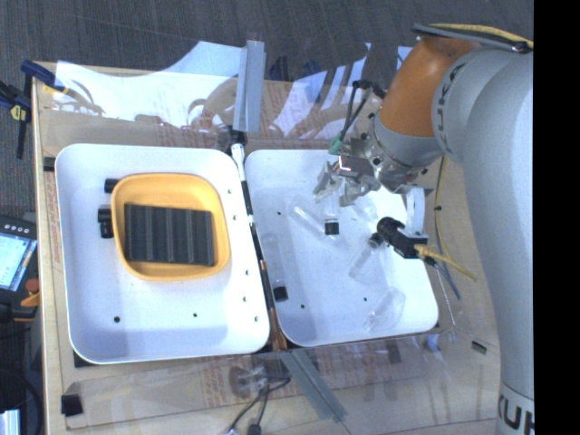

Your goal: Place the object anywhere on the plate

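Reaching in from the right with the arm (480, 152), over the far part of the right bin (308, 306). Carrying the yellow plate (163, 188) in the left bin (91, 315), near its middle. Resting the dark ridged block (172, 234) flat on that plate, well apart from the gripper (343, 184), across the divide between bins. Hanging the gripper above the right bin; opening state not discernible. Holding in the right bin clear plastic pieces (385, 306) and a small black piece (332, 228), lying just nearer than the gripper.
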